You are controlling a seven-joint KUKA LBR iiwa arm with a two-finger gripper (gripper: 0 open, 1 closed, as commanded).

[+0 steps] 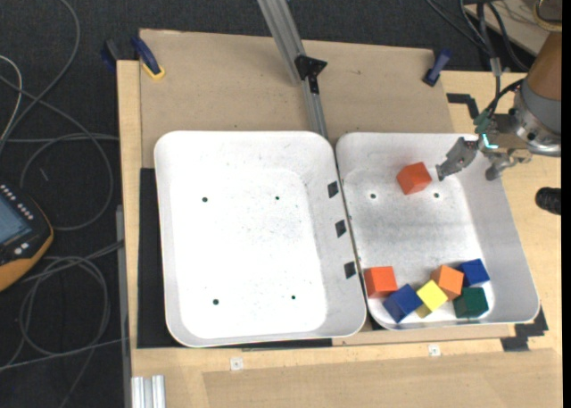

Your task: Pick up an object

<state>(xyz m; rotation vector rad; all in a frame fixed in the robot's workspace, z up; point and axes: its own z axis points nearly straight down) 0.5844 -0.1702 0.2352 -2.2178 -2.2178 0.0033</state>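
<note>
A red-orange cube (pixel 413 178) lies alone in the upper part of the right bin (pixel 500 219). My gripper (pixel 470 165) hangs over that bin's upper right, just right of the cube. It is open: the left finger (pixel 449 165) points down toward the cube's right side and the other finger sits further right. Nothing is between them. The cube rests on the bin floor, beside the left fingertip and outside the gap.
Along the right bin's front edge lie several blocks: orange (pixel 381 279), blue (pixel 402 301), yellow (pixel 432 295), orange (pixel 451 280), blue (pixel 474 270), green (pixel 471 303). The left bin (pixel 178 219) adjoins. A metal pole (pixel 285 31) rises behind the bins.
</note>
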